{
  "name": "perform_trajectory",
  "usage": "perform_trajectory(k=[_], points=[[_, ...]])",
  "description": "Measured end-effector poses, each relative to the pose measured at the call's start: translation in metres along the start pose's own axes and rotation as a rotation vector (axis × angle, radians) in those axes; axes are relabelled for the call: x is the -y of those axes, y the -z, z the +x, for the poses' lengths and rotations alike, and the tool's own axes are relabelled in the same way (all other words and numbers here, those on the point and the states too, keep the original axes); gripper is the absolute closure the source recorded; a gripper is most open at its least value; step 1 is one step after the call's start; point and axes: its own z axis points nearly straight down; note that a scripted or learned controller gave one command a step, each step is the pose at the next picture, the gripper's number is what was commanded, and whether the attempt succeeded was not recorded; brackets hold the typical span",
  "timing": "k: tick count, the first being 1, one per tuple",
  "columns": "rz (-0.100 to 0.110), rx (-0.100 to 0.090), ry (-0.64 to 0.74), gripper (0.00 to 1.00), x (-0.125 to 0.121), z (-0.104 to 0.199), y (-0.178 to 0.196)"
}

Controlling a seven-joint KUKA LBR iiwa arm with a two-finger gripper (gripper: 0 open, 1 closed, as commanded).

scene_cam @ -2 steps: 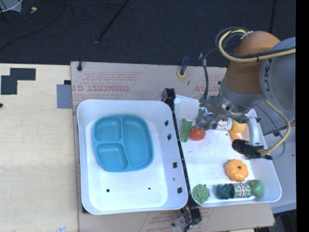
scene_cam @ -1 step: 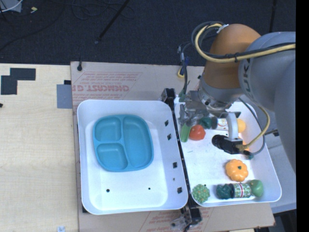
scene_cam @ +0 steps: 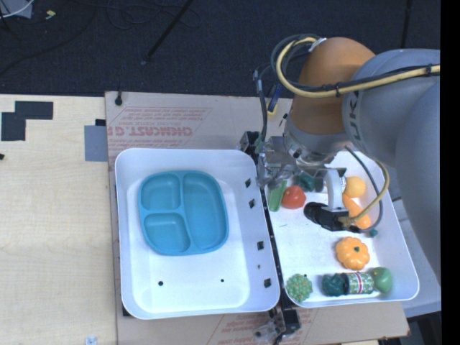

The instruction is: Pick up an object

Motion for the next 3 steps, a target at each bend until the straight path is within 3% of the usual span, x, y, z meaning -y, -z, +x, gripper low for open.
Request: perform_trajectory(k=[1,3], points=[[0.001,-0.001,-0.004,1.0,0.0147,-0.0007,0.011],[-0.002,0.0,-0.001,1.0,0.0084,-0.0003,0.0136]])
